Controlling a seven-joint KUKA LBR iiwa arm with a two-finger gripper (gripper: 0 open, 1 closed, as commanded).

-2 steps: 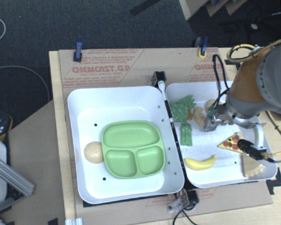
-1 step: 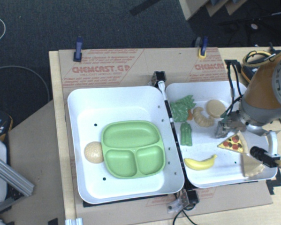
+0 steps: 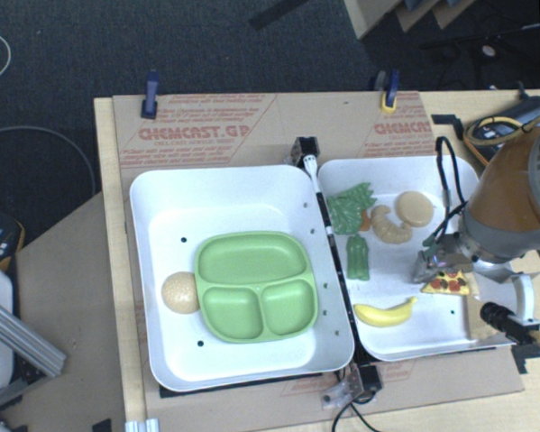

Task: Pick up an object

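One pincer [image 3: 432, 267] low in rt bin [image 3: 399, 344], beside pizza slice [image 3: 447, 284].

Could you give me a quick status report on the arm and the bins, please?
Gripper low in right bin, at pizza slice. Nothing seen held. Banana just beside it.

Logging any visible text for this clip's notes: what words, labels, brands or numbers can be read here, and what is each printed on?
"CHEMCAST GP", red print on the brown protective sheet behind the left bin.
"CHEMCAST", the same red print repeated on the sheet behind the right bin; the letters after it are cut off.
Smaller red lines around both prints: too small to read.
The bins, green tray and toy food carry no readable text.
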